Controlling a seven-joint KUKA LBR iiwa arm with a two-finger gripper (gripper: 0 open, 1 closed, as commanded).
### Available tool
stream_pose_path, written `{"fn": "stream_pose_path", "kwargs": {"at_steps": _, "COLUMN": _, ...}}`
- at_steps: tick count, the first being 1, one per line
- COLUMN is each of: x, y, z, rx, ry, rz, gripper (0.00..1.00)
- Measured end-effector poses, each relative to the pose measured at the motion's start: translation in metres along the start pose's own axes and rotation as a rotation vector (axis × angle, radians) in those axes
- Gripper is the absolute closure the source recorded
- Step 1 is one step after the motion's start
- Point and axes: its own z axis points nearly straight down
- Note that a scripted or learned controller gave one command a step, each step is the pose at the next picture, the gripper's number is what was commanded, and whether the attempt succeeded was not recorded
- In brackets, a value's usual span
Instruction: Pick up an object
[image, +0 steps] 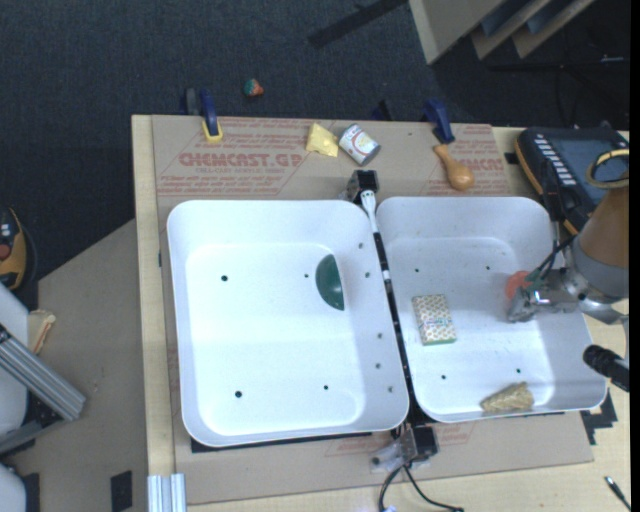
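The right bin (470, 215) holds a small speckled beige block (434, 318) near its middle and a tan crumbly lump (507, 400) by its front edge. A small red object (516, 284) lies toward its right side. My gripper (526, 303) is low inside the right bin, right against the red object and just below it; whether it grips it I cannot tell. The grey arm (600, 255) comes in over the bin's right rim. A dark green rounded object (330, 282) rests in the left bin (200, 230), right of its middle.
Behind the bins on the board lie a yellow piece (322, 141), a small white box (359, 145) and an orange-brown pear-shaped item (455, 170). Blue clamps (209, 112) (436, 119) hold the board's back edge. A black device (560, 160) sits at the far right.
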Motion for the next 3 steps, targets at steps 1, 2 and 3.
{"fn": "stream_pose_path", "kwargs": {"at_steps": 1, "x": 0.003, "y": 0.112, "z": -0.168, "rx": -0.024, "ry": -0.007, "rz": -0.007, "gripper": 1.00}}
{"fn": "stream_pose_path", "kwargs": {"at_steps": 2, "x": 0.000, "y": 0.062, "z": -0.132, "rx": 0.007, "ry": 0.004, "rz": 0.003, "gripper": 1.00}}
{"fn": "stream_pose_path", "kwargs": {"at_steps": 3, "x": 0.083, "y": 0.074, "z": -0.273, "rx": -0.017, "ry": 0.001, "rz": -0.010, "gripper": 1.00}}
